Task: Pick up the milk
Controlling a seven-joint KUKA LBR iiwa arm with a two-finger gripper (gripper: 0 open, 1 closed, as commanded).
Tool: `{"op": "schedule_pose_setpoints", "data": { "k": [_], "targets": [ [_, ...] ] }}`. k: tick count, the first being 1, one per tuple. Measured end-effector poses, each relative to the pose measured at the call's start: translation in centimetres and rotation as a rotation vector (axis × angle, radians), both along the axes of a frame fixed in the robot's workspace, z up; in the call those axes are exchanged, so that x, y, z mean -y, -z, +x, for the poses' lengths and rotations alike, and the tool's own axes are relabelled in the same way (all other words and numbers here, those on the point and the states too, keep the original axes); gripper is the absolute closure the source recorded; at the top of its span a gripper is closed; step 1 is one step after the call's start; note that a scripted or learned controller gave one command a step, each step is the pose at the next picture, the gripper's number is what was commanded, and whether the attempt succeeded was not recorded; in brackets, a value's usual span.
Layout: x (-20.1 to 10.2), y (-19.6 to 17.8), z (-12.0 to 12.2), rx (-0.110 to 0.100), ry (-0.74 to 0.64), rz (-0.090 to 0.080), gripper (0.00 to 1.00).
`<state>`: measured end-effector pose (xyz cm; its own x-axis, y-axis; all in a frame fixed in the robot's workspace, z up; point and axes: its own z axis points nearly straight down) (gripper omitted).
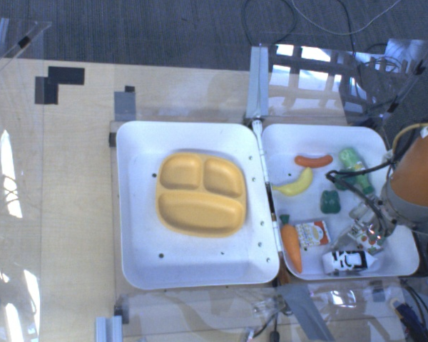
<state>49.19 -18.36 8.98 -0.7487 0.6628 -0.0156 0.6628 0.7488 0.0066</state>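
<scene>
Two shallow white bins, side by side on pale wooden table (57, 212). Right bin (394, 148): small white-and-black milk carton (349, 261) lying at near edge; claw (367, 232) poised just above it, apparently lining up a grasp; finger state cannot be told. Left bin (139, 255): yellow sectioned plastic tray (201, 193). Beyond table: dark carpet (164, 20), black cables (299, 6).

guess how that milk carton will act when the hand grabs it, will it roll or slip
The milk carton lies on its side, boxy with flat faces, so it probably won't roll. It looks small, likely light. It sits near the bin's front wall, so a nudge might slide it there.
</scene>
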Motion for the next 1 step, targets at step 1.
{"op": "schedule_pose_setpoints", "data": {
  "k": [1],
  "targets": [
    [-0.08, -1.14, 0.25, 0.005, 0.001, 0.001, 1.0]
  ]
}}
